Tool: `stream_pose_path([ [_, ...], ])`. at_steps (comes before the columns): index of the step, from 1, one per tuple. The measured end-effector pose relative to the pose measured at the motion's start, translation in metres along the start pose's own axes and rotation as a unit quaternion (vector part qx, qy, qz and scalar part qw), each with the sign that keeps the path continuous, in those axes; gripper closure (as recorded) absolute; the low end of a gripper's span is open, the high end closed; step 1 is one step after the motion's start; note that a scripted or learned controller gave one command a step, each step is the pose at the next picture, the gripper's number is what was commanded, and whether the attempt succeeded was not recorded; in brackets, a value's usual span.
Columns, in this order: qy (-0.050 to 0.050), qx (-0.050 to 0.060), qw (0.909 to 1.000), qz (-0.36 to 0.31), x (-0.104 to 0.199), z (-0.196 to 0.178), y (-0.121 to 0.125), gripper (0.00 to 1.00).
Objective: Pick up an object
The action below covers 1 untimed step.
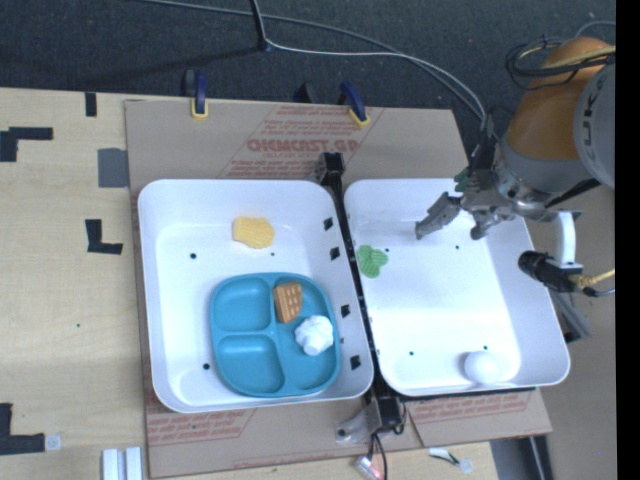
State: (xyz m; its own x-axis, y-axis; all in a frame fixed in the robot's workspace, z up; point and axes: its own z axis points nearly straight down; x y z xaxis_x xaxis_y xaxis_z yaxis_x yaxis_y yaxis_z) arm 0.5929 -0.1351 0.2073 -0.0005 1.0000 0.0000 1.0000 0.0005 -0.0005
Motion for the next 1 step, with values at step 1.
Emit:
stream_pose_path([
  [1,0.0,-0.002,1.0,-0.006,0.0434,-0.0432,-0.0247,0.0],
])
